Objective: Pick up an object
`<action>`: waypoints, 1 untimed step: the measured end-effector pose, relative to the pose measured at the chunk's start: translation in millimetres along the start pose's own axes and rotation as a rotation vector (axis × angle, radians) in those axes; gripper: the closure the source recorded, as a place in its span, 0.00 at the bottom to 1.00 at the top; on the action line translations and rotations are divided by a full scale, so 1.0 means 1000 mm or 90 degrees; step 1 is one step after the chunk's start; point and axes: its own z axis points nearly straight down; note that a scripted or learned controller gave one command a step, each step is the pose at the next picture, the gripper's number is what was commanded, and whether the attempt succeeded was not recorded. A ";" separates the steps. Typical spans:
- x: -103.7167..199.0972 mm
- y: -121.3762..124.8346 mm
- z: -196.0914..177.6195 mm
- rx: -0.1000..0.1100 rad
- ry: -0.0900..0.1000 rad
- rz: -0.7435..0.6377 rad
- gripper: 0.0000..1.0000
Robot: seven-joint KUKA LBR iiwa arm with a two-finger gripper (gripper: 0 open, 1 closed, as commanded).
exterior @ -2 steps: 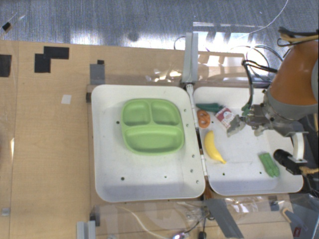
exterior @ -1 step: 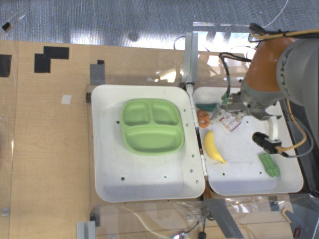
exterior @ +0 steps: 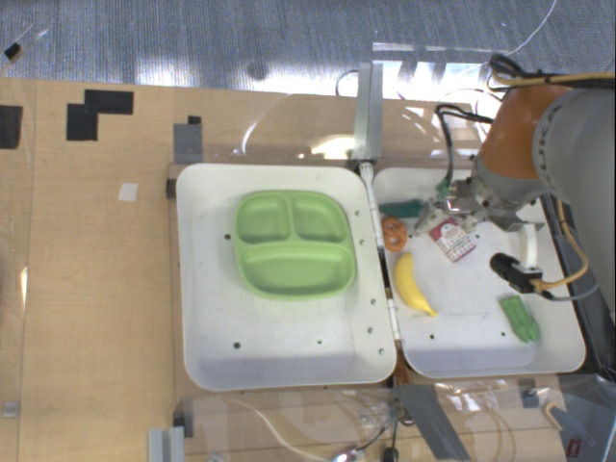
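Our gripper hangs low over the small red-and-white packet just beneath it; whether it is open we cannot tell. We should centre on that packet, clear of the yellow banana farther left.

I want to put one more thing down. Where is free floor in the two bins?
Left bin: bare floor all around the green plate, widest in front of it. Right bin: a bare patch between the banana and the green block. Its back is crowded under the gripper.
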 end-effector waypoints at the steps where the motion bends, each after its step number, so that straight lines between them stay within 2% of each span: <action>1: -0.010 -0.006 -0.005 0.005 0.002 -0.011 0.00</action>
